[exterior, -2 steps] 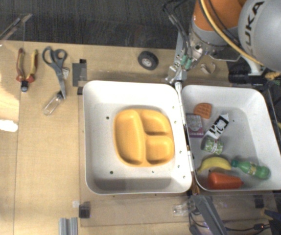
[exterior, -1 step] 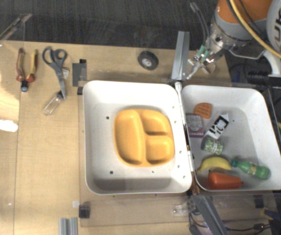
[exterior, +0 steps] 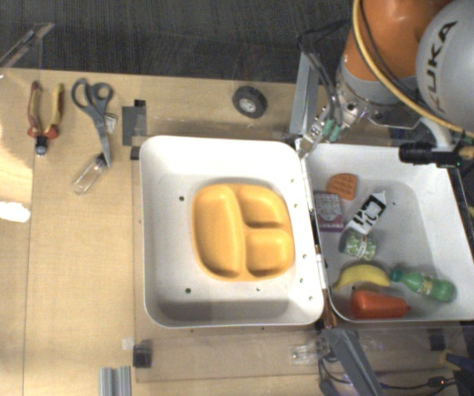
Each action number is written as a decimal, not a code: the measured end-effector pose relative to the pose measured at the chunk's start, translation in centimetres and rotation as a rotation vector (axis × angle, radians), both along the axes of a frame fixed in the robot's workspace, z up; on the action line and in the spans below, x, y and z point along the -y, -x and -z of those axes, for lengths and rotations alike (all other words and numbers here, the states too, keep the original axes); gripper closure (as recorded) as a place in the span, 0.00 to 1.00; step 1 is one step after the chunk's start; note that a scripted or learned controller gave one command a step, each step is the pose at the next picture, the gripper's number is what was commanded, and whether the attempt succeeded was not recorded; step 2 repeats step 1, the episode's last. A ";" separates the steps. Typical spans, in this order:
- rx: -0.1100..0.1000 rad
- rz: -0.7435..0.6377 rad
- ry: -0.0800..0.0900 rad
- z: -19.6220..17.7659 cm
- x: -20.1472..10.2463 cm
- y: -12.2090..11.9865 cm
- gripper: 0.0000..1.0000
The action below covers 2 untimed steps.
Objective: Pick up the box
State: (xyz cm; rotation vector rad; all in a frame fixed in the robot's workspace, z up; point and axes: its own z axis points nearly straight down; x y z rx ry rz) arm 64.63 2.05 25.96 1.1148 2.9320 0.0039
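Note:
A small black-and-white box [exterior: 370, 210] lies tilted in the middle of the right bin [exterior: 460, 246]. Just left of it, a flat purple-and-white packet [exterior: 329, 209] rests against the bin's left wall. The grey arm with its orange band [exterior: 390, 23] comes in from the top right. My gripper [exterior: 319, 132] hangs over the right bin's back left corner, well behind the box and apart from it. Nothing shows in its grasp.
The right bin also holds an orange biscuit-like piece [exterior: 344, 186], a green can [exterior: 357, 244], a banana [exterior: 362, 276], a red item [exterior: 377, 304] and a green bottle [exterior: 423, 285]. A yellow divided tray [exterior: 243, 230] fills the left bin [exterior: 163, 221]. Scissors [exterior: 98, 114], pliers [exterior: 43, 114] and a tape roll [exterior: 249, 101] lie on the bench.

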 end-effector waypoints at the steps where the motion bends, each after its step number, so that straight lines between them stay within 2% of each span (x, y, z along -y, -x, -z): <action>1: 0.006 0.092 0.001 -8.3 7.8 4.9 1.00; 2: 0.006 0.092 0.001 -8.3 7.8 4.9 1.00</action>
